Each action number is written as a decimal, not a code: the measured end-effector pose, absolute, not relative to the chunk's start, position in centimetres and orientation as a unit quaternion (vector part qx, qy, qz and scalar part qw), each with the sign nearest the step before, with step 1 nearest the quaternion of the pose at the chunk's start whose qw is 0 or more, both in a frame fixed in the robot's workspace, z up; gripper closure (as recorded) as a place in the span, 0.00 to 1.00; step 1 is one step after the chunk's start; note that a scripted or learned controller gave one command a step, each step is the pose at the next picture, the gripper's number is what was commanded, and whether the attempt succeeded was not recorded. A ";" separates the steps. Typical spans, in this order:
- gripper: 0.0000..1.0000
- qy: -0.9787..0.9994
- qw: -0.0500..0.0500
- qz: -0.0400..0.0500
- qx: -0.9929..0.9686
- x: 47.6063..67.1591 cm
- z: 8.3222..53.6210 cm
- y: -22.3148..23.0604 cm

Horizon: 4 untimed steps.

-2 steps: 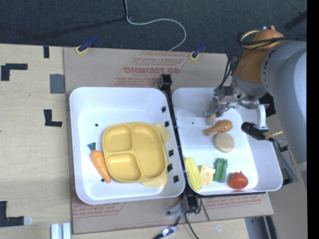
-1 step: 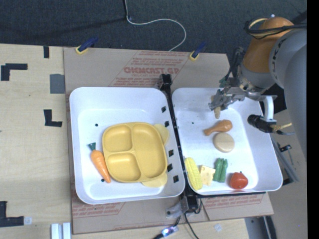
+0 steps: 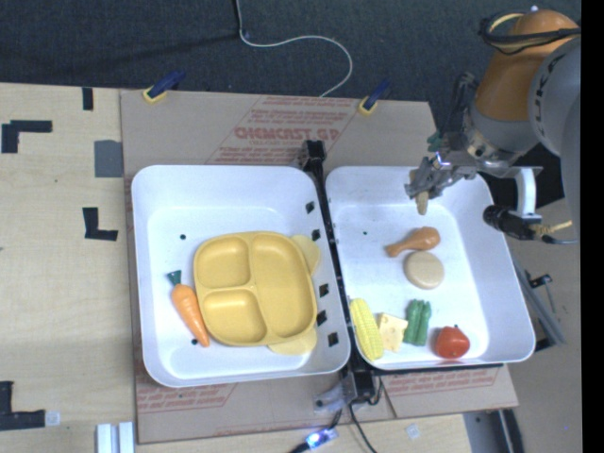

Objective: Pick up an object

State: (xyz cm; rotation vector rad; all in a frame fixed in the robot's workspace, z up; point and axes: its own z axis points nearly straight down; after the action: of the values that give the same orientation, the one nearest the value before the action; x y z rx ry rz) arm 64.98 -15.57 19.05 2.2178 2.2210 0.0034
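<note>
My gripper (image 3: 424,194) hangs over the far part of the right bin (image 3: 500,253), near its back wall, with nothing seen in it. A brown chicken drumstick (image 3: 415,243) lies just in front of it, and a beige round bun (image 3: 425,270) sits right below that. Along the bin's near edge lie a yellow corn cob (image 3: 366,328), a yellow cheese wedge (image 3: 392,330), a green vegetable (image 3: 417,321) and a red tomato (image 3: 452,342).
The left bin (image 3: 151,206) holds a yellow divided plate (image 3: 255,286) and an orange carrot (image 3: 189,311) at its left side. A black divider (image 3: 321,243) separates the bins. The arm's orange band (image 3: 524,36) looms at the upper right.
</note>
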 end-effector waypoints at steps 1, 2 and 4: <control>1.00 0.708 0.001 0.001 0.707 65.1 22.7 -15.5; 1.00 0.708 -0.001 0.000 0.706 62.8 22.7 -11.9; 1.00 0.708 -0.001 -0.001 0.706 59.2 22.2 -4.5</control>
State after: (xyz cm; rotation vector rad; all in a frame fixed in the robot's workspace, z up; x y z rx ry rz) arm 59.19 -4.53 22.23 2.2196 2.2269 -0.0023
